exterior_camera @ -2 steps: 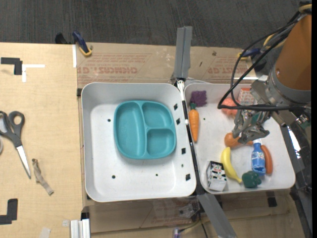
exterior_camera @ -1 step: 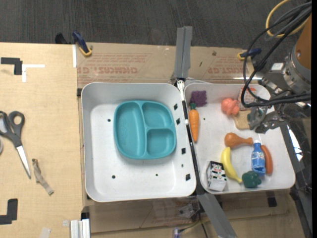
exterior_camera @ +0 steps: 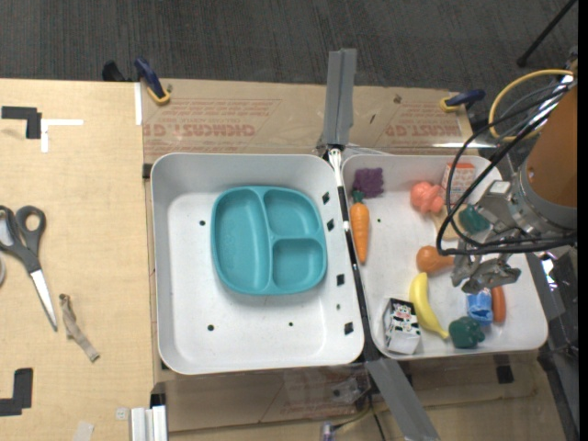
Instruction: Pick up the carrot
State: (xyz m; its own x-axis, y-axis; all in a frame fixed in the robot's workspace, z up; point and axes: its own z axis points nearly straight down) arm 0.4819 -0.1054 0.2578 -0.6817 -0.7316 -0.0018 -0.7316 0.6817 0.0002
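The carrot, orange with a green top, lies lengthwise along the left wall of the right bin. My gripper hangs over the right side of that bin, well to the right of the carrot and apart from it. It hovers just above a blue item and beside a small orange fruit. Cables and the wrist hide part of the gripper.
The right bin also holds purple grapes, a pink toy, a banana, a small milk carton, a green piece and a red sausage. A teal divided plate sits in the left bin. Scissors lie far left.
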